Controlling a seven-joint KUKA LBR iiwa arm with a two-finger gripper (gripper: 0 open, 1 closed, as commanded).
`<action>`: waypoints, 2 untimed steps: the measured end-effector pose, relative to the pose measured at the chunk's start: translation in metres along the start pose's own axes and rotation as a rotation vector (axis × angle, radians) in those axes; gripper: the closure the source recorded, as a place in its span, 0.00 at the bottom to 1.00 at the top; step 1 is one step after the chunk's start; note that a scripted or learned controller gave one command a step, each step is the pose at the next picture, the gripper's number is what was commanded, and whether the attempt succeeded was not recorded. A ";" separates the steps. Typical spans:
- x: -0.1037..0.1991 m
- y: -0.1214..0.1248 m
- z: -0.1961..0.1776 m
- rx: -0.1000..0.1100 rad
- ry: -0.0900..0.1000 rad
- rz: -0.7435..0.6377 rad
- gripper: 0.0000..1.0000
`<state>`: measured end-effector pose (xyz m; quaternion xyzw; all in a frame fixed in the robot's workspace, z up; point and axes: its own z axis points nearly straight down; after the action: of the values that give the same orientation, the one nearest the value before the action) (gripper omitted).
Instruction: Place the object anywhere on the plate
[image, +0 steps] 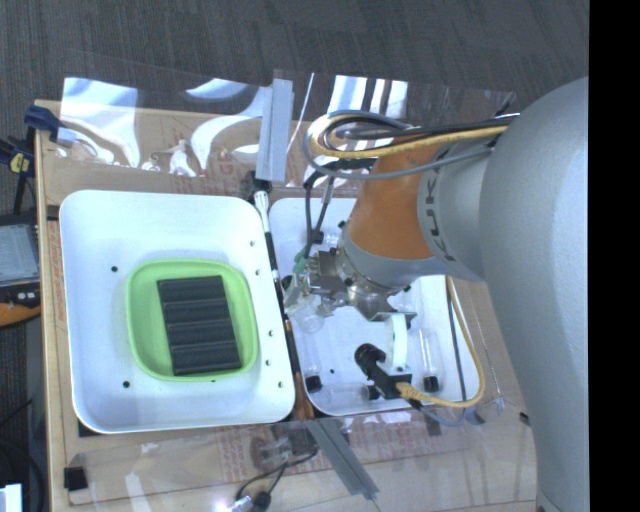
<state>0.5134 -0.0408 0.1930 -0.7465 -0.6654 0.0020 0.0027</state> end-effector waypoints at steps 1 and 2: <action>0.000 0.000 0.000 0.000 0.000 0.000 0.00; -0.037 0.019 -0.009 -0.004 -0.001 -0.076 0.00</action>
<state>0.5284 -0.0798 0.2016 -0.7208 -0.6931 0.0008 0.0010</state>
